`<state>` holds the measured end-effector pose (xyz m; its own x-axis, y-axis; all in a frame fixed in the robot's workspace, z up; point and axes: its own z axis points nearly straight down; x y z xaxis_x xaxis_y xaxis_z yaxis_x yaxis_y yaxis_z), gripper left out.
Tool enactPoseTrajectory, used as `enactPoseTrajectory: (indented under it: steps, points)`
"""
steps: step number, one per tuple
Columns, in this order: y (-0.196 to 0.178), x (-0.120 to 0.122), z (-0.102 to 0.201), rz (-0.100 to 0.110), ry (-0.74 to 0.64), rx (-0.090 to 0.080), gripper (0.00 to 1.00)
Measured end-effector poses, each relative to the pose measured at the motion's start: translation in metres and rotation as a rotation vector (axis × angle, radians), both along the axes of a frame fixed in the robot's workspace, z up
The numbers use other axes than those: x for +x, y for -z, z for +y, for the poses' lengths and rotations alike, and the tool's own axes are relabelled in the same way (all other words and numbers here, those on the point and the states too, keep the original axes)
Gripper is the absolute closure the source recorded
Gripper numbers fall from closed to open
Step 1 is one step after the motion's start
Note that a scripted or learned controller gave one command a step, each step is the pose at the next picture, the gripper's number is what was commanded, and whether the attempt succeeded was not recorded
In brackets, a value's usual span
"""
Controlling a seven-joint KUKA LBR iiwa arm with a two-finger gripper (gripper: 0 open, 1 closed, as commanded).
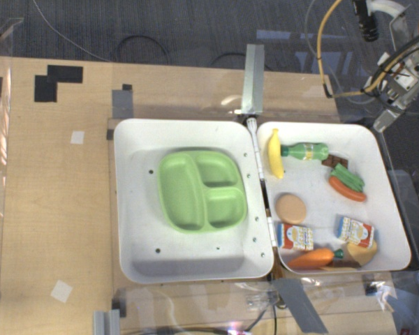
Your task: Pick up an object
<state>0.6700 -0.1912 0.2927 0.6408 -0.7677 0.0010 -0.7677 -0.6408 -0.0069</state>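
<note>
Pincer (pixel 398 103) state unclear, beyond right bin's (pixel 377 142) far corner, above bench

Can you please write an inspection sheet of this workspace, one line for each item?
Surface: wooden bench bearing a left bin and a right bin, side by side.
Job's things: in the right bin, a banana, green bottle, round brown piece, hot dog, two small cartons, carrot.
Clutter: green divided plate in the left bin; black marks on the bench.
Grippers: gripper at upper right, outside the bins; nothing seen held.
Cables: yellow cable by the arm; thin wire on the floor.
Surroundings: dark carpet.
</note>
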Motion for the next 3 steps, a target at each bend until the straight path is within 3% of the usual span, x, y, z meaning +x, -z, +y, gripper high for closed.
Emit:
enactPoseTrajectory:
  steps: [1, 2, 3]
  points:
    - [-0.010, -0.002, -0.006, -0.002, -0.327, -0.005, 1.00]
    - [0.040, -0.061, -0.013, 0.001, -0.614, -0.006, 1.00]
    - [0.003, -0.018, -0.011, -0.002, -0.674, -0.008, 1.00]
